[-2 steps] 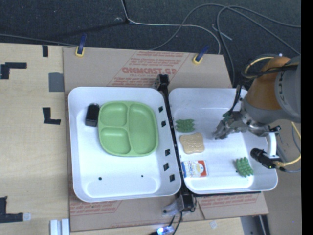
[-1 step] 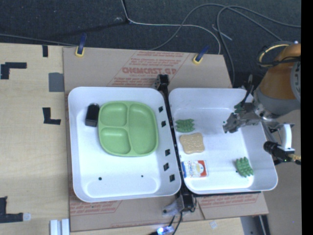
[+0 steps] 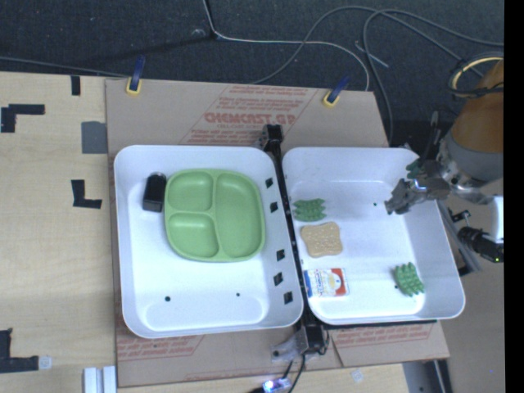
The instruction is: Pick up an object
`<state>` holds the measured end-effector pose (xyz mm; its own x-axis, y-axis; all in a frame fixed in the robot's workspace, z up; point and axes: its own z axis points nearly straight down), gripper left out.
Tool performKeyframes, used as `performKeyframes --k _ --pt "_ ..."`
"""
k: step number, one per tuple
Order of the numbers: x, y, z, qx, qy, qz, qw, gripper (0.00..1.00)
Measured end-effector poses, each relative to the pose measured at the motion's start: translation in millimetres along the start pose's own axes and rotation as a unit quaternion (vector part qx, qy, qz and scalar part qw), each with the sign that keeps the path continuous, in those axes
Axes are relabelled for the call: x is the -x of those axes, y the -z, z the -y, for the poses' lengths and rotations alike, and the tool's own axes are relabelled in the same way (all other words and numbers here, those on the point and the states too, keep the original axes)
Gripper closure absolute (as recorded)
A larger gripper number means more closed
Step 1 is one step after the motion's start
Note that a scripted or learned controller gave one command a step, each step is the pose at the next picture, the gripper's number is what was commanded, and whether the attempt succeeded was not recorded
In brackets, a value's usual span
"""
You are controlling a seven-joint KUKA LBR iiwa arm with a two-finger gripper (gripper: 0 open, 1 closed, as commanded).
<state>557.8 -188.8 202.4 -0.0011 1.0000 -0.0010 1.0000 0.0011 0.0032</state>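
Camera view: I am hovering gripper [image 3: 399, 201] over right bin [image 3: 360, 164], by its far right wall. Fingers blurred, so I cannot tell how far apart; nothing showing between them. Nearest pick: green leafy piece [image 3: 408, 278], lying near right corner. Others lying along left wall: second green piece [image 3: 309, 210], tan cracker [image 3: 321, 239], small packet [image 3: 327, 282]. Left bin [image 3: 135, 244] holding green divided plate [image 3: 215, 215], black block [image 3: 154, 192]. I judge best approach: centring over chosen piece, dropping straight, staying off bin wall.
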Motion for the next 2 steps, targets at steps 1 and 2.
performKeyframes --k 1,2 --pt "0 42 -1 0.0 0.0 0.0 1.0 1.0" --pt "-49 30 -5 -0.002 0.002 -0.001 1.0 1.0"
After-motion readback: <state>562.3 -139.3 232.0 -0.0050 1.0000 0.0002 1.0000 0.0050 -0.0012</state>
